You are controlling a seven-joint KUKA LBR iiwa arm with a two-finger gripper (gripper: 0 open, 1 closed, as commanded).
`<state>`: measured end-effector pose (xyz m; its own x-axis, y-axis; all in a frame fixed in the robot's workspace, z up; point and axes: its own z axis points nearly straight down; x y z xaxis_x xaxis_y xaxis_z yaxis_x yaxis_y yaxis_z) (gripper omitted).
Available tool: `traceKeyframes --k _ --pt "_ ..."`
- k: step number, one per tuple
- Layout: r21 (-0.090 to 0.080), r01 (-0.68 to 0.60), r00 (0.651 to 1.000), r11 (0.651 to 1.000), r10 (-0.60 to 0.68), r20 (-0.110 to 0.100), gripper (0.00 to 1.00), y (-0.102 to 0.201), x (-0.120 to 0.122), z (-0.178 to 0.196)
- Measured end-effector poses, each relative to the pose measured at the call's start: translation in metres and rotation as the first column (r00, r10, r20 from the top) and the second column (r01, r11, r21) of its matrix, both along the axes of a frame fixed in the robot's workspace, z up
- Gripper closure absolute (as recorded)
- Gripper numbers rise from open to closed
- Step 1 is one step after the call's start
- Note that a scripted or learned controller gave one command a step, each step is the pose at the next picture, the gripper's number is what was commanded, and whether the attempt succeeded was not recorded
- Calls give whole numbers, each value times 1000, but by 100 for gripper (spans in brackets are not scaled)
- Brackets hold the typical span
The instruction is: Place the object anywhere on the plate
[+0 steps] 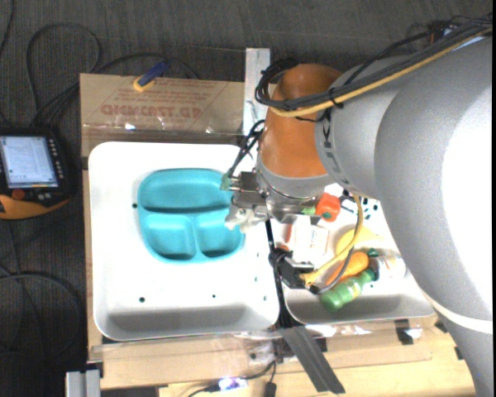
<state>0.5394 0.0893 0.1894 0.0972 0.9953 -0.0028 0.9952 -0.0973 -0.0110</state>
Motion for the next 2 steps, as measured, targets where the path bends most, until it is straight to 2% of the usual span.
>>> traceKeyframes --k 1,2 --pt "0 -23 1000 1000 23 7 100 -7 67 0" --pt "0 -75 997 997 75 6 100 20 32 -28"
